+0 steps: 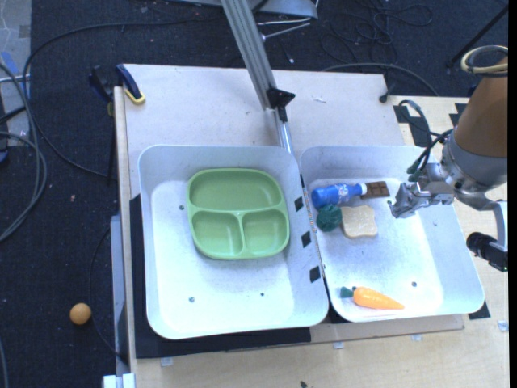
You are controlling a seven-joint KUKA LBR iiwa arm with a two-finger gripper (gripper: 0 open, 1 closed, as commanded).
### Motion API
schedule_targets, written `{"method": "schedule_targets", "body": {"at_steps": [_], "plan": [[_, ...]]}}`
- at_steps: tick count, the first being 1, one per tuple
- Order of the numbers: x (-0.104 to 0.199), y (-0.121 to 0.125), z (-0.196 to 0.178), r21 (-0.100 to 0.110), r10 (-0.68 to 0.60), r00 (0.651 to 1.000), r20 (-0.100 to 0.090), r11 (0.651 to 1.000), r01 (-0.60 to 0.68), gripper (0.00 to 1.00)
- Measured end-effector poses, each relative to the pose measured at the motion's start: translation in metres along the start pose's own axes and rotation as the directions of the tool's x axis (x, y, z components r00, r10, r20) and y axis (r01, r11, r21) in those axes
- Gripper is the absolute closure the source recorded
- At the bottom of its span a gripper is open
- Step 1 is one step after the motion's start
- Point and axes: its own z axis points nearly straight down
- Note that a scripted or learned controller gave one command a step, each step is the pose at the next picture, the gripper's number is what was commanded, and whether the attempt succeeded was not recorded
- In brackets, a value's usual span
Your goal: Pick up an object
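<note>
Claw: my claw (400,206) hangs low over the right bin (452,285), at about 3 o'clock of the food cluster; I can't tell whether it is released or clenched, and I see nothing gripped in it.
Targets: the bottle (338,192) lies flat at 12 o'clock of the cluster, the brown bar (377,189) touching its cap end; the bread (359,222) sits just below it, the green lump (328,217) beside the bread at 9 o'clock.
Carrot: the carrot (374,298) lies alone near the bin's 6 o'clock rim, well apart from the rest.
Left bin: the green plate (239,213) sits in the left bin (161,249), far from me.
Risk, crowding: four things touch or nearly touch; I judge that dropping here could wedge a tip between two of them and shove both aside.
Risk, rolling: the bottle is round and would likely slip out sideways.
Risk, bread: flat and soft; I may close above it and pinch only air.
Risk, wall: the bar lies near the back wall, so a tip could strike the rim.
Safer pick: the carrot, I think, having room on all sides.
</note>
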Motion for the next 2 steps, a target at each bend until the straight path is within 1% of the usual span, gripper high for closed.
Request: {"method": "schedule_targets", "body": {"at_steps": [1, 2], "plan": [[0.048, -0.009, 0.008, 0.004, -0.004, 1.0, -0.002, 1.0, 0.004, 1.0], [0.108, -0.019, 0.012, 0.004, -0.005, 1.0, -0.003, 1.0, 0.005, 1.0]]}}
